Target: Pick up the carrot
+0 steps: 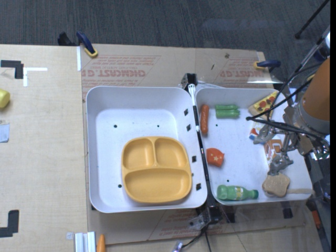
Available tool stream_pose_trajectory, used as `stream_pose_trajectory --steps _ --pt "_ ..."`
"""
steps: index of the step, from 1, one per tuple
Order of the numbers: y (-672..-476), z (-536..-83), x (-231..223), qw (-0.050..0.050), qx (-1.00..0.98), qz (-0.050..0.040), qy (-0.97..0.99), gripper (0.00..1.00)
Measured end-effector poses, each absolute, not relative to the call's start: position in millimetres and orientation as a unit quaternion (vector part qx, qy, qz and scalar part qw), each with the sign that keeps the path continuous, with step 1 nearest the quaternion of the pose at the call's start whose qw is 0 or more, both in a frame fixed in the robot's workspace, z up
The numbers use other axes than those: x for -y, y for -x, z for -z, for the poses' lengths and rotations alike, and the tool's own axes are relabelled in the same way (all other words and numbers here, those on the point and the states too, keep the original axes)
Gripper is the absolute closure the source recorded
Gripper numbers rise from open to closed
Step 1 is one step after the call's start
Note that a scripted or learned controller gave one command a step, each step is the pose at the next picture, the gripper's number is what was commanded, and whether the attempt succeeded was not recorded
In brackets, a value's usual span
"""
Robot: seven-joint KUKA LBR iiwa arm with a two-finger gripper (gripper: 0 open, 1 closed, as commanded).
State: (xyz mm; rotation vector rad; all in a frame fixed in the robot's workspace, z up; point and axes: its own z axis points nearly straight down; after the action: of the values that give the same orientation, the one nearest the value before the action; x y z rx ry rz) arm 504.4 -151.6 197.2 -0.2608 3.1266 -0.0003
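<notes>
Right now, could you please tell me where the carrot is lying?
The carrot lies in the right bin, along its left wall, just left of the green pepper and above the strawberry.

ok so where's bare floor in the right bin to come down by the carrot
Bare floor lies mid-bin, bordered by the carrot and green pepper above, the tomato to the left and the green bottle below. The right side is crowded: gripper, bread slice, pizza slice.
</notes>
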Motion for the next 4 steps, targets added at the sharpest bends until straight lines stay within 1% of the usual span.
stream_pose_trajectory --steps 1,2,3,4 --pt "-532.8 -362 179 0.003 -0.991 0.0005 0.133 0.00" --pt "-489.3 -420 117 0.004 -0.962 0.0008 0.273 0.00" --pt "-500.4 -349 1 0.002 -0.940 -0.0005 0.341 0.00" --pt "-485.6 -191 -26 0.000 -0.947 -0.0008 0.321 0.00"
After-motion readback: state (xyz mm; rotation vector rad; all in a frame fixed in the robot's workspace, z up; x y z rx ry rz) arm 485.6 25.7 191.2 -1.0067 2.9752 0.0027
